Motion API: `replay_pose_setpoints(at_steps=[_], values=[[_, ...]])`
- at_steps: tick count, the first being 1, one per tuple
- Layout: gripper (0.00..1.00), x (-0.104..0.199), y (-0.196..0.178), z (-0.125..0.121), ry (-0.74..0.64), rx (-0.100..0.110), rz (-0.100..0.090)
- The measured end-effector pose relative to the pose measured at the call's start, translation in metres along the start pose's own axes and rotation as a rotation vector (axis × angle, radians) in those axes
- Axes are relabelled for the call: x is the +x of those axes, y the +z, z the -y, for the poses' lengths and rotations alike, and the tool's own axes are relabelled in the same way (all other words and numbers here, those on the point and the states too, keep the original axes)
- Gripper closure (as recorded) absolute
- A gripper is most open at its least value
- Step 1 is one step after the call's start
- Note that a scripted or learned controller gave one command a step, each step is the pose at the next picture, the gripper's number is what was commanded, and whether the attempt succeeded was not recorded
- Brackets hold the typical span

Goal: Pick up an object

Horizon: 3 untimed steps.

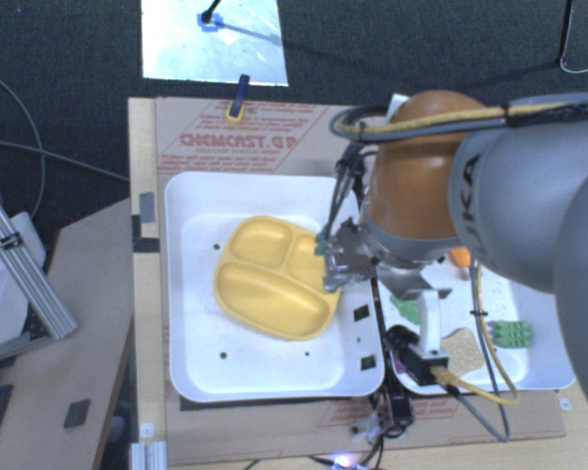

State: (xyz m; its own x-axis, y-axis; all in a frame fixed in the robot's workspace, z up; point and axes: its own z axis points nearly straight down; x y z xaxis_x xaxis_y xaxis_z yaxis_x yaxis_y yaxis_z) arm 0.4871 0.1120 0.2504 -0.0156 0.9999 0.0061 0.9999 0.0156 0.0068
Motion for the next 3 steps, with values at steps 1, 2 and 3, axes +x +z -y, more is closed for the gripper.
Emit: replay_pose_setpoints(at_steps=[1, 2, 3], values=[[1.00, 0.027, -0.164, -0.003, 0.007, -0.013, -0.002], [1.00, 0.059, 0.054, 0.002, 0.013, 0.021, 0.010], [1.00, 0.050, 0.169, 0.000, 0.016, 0.005, 0.004]])
